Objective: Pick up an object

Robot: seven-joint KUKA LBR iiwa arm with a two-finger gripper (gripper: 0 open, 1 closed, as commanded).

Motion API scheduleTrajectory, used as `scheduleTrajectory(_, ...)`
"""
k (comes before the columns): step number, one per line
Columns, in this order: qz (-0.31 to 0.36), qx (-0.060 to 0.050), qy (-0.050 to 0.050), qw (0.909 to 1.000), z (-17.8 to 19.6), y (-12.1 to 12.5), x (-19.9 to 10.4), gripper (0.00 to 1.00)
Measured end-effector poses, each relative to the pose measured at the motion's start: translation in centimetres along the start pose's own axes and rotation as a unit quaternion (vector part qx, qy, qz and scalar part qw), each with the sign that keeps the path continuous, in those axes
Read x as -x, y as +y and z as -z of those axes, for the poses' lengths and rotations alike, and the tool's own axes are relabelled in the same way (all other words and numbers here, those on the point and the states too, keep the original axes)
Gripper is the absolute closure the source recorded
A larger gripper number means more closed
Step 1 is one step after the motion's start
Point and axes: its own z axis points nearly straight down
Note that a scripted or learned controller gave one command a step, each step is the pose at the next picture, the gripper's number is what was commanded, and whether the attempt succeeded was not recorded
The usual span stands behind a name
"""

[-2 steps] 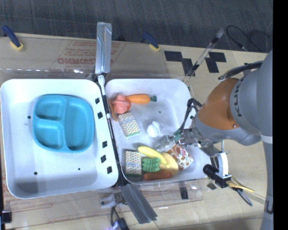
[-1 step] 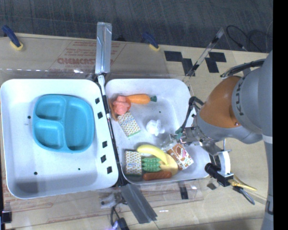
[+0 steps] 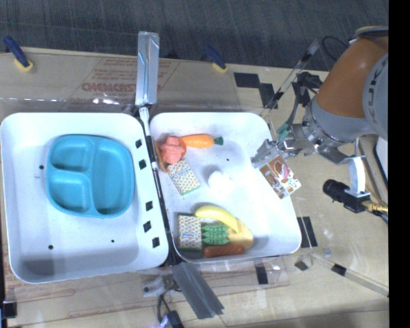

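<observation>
- Over the right bin's (image 3: 280,214) right-hand rim, the gripper (image 3: 275,154) hangs beside a small printed packet (image 3: 281,176) that appears pinched at its upper end between the fingers, so the jaws look closed on it.
- Judged from this, the lift step is under way; the next move calls for raising the packet clear of the rim without letting it slip.
- Other candidates lie in the same bin: a carrot (image 3: 197,141), a banana (image 3: 219,216), a patterned box (image 3: 183,178).
- A blue divided tray (image 3: 91,175) sits in the left bin (image 3: 20,244).
- Red lettering on the bench board (image 3: 108,85) behind the bins is too blurred to read; the packet's print is likewise illegible.
</observation>
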Motion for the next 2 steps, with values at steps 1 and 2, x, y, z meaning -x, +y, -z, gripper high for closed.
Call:
scheduleTrajectory(1,0.155,0.000,0.000,0.9879,6.9,1.1,-2.3,1.00)
scheduleTrajectory(2,0.044,-0.003,0.001,0.9990,-6.0,0.6,-5.1,1.00)
